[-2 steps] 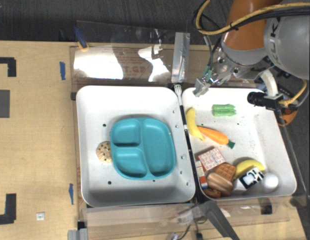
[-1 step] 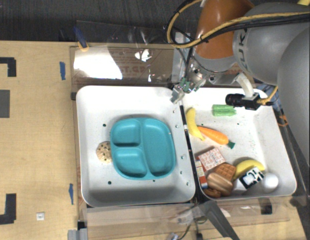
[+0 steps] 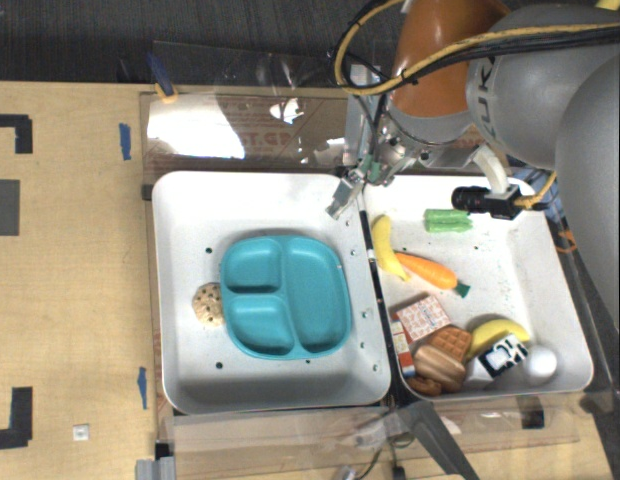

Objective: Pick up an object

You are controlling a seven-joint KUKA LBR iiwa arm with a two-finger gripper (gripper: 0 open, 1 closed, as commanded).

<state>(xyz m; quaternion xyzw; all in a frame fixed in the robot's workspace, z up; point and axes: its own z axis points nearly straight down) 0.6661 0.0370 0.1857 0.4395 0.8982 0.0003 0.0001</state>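
No legible labels. My gripper sits above the banana; grip state I can't tell.

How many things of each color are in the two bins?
Yellow: 2, banana and another banana
Orange: 1, carrot
Green: 1, green block
Teal: 1, divided plate
Tan or brown: 2, cookie, waffle
Other: 3, printed card, black-and-white thing, white ball
Total: 10

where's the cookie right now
The cookie lies on the floor of the left bin, touching the left edge of the teal divided plate.
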